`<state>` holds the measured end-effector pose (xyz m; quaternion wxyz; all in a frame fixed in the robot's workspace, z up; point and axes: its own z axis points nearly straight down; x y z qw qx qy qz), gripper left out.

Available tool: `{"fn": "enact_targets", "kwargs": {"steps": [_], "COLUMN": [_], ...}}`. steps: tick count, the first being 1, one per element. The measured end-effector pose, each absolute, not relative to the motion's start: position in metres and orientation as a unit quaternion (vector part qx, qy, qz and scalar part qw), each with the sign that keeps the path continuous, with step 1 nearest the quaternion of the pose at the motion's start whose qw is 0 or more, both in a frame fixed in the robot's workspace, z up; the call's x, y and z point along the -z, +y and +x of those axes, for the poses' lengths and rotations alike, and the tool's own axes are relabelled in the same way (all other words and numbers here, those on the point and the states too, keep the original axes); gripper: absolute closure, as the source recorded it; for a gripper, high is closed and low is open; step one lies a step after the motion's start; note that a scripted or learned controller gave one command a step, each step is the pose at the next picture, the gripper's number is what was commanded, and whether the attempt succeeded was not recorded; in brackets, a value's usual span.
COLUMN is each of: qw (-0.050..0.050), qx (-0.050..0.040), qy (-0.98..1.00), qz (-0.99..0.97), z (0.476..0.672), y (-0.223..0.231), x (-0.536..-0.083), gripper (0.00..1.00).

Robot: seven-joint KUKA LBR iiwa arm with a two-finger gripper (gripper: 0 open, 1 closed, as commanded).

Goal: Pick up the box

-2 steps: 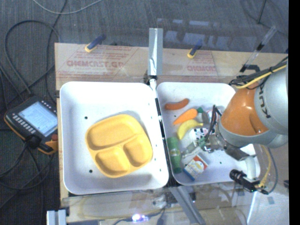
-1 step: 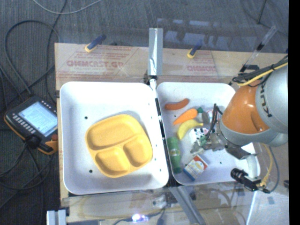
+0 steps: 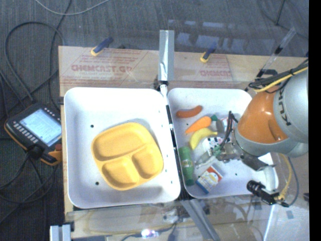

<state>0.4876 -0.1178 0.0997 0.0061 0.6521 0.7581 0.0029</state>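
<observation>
Camera view: box [image 3: 209, 178] lies just below the hand [image 3: 216, 152], whose grip is unclear.

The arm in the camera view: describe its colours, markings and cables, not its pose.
The arm is grey with a broad, glossy orange band above the wrist, with dark lettering at the band's edge. Yellow and black cables run along its upper side. The end effector is dark metal, with thin wires around it.

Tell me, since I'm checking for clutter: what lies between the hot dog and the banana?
In the camera view, the carrot lies between the hot dog and the banana.
</observation>
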Motion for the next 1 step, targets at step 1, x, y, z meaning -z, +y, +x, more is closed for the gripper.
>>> {"fn": "enact_targets", "kwargs": {"steps": [1], "qw": [0.003], "qx": [-0.0036], "qy": [0.759], "qz": [0.651], "z": [0.4875], "y": [-0.1530], "x": [-0.0899], "gripper": [0.00]}}
